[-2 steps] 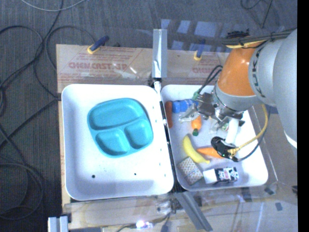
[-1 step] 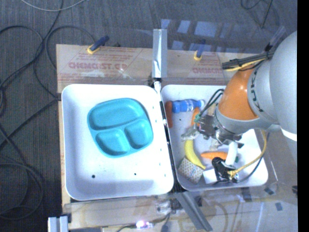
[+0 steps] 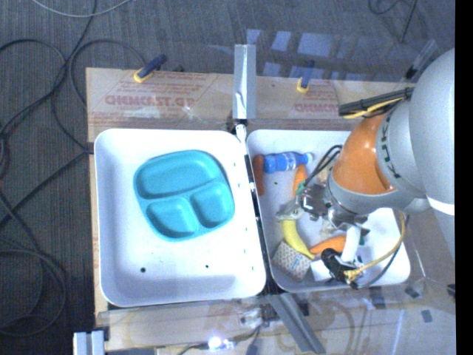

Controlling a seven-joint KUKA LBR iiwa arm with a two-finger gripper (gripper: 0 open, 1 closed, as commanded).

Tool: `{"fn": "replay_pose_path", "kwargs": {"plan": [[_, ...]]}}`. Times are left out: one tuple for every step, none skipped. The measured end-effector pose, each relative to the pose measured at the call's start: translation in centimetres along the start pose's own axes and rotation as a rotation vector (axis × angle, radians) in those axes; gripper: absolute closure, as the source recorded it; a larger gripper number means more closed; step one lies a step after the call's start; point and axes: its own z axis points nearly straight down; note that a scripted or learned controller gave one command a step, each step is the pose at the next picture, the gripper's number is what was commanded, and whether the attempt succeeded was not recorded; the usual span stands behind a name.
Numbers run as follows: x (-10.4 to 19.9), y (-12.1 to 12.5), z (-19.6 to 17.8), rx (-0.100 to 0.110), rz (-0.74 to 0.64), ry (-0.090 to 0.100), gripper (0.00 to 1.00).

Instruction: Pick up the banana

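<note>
Arm (image 3: 369, 161) reaches into right bin (image 3: 395, 272); the gripper (image 3: 314, 209) hangs low over the clutter there. Jaws' state: cannot tell. Banana (image 3: 293, 237) lies in right bin, just below-left of gripper, beside an orange item (image 3: 329, 244). Blue divided tray (image 3: 185, 192) sits in left bin (image 3: 118, 257).

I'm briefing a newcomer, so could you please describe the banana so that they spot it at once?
Look in the right bin, under the arm's gripper. The banana lies near the bin's middle, a curved yellow fruit, unlike the orange carrot beside it and the blue bottle farther up.
</note>
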Motion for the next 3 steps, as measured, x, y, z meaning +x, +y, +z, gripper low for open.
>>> {"fn": "replay_pose_path", "kwargs": {"plan": [[0.0,0.1,-0.9,-0.001,-0.001,0.000,1.00],[5.9,4.0,-9.3,0.009,0.213,-0.008,1.00],[6.2,-3.5,-9.3,0.011,0.647,-0.010,1.00]]}}
